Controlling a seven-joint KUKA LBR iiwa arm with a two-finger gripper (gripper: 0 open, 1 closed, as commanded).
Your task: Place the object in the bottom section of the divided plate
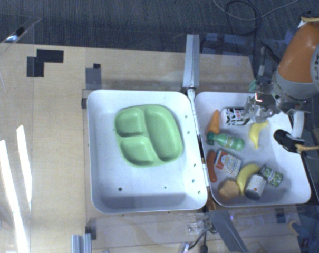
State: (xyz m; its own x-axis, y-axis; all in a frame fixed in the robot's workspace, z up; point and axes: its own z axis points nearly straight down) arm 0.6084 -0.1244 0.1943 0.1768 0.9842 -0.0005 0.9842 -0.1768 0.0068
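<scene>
The hand (257,109) is hovering in the right bin over a small yellow banana (254,133); whether it is gripping I cannot tell. The toy is looking light, stiff, slippery; gripping mid-curve seems best. The green divided plate (147,135) is waiting

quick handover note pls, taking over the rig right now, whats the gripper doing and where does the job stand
Gripper: low over the upper part of the right bin, by the black-and-white carton and a small banana. Nothing visibly between its fingers; open or shut can't be made out.
Divided plate: green, in the left bin, all sections bare, including the bottom section.
Done: nothing placed yet.
Left: grasp an object from the right bin, carry it across, set it in the bottom section.
</scene>
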